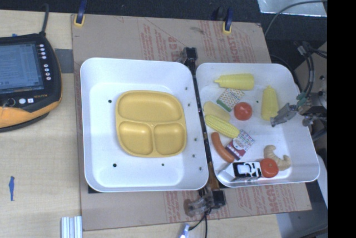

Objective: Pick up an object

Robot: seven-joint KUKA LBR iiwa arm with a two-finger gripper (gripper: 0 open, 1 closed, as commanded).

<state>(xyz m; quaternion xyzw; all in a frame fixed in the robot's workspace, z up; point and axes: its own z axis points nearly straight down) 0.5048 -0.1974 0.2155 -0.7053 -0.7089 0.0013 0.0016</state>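
Your pickable things all lie in the right bin [289, 78], a shallow white plastic tray with rounded corners. Along its top sits a smooth yellow corn cob [236, 82]; a second cob [269, 102] stands on end near the right side, and a third, knobbly one [221, 126] lies slantwise beside the left wall. Between them you have a glossy red tomato [242, 111] and a small checked packet [227, 99]. Lower down lie an orange sausage [222, 148], a crinkled wrapper [241, 142], a black-and-white card [247, 169], another red ball [269, 168] touching a pale, lumpy piece [276, 157].

The pincer [282, 114] reaches in from the right edge, low over the bin just beside the upright cob; you cannot tell whether it is apart or together, and nothing shows gripped in it.

The left bin [94, 120] holds a yellow three-part plate [151, 123]. Both bins rest on brown cardboard [139, 36] on the tabletop [33, 164], where a handheld screen [25, 78] lies far left.
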